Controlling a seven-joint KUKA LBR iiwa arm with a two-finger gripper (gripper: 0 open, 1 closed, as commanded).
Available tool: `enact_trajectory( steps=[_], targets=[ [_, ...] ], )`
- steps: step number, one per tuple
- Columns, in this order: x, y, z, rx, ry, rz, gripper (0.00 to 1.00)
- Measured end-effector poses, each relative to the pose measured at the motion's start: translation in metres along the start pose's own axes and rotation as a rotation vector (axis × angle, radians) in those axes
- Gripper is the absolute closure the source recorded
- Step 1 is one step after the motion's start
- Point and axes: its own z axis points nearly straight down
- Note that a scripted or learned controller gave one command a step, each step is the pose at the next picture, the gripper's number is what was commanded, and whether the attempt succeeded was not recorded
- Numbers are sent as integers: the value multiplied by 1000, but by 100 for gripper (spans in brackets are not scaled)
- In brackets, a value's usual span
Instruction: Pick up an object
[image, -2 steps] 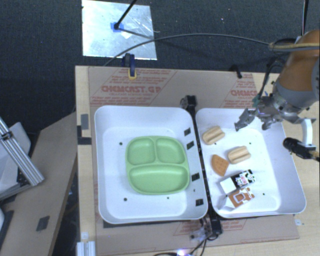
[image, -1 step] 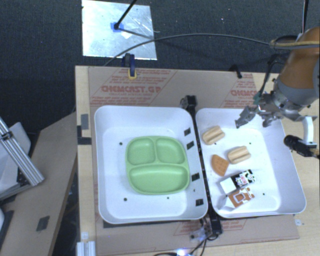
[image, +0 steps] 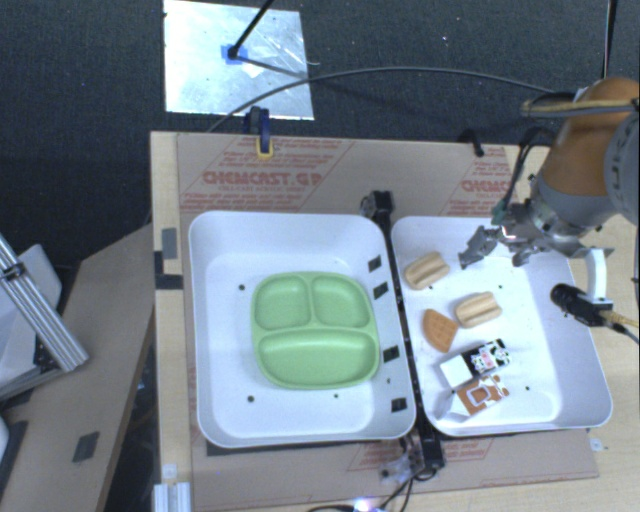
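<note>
The right bin (image: 575, 380) holds a tan bread roll (image: 426, 270), a second roll (image: 477, 308), an orange wedge (image: 439, 328), a white and black toy (image: 477, 360) and a small orange and white piece (image: 481, 396). My gripper (image: 497, 254) hangs over the bin's far edge, up and to the right of the first roll. Its fingers (image: 473, 252) are spread open with nothing between them. It touches none of the objects.
The left bin (image: 225, 250) carries a green divided plate (image: 315, 330). A black divider with clips (image: 392, 300) runs between the bins. A black handle-like part (image: 578, 303) sticks out over the right bin's right side. Cardboard lies under both bins.
</note>
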Motion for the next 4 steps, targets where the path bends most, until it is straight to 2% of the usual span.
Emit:
enact_trajectory(
  steps=[2,3,4],
  targets=[
    [3,-1,94,1,1,2,0],
    [2,1,80,-6,-1,2,100],
    [-3,6,33,-8,-1,2,100]
  ],
)
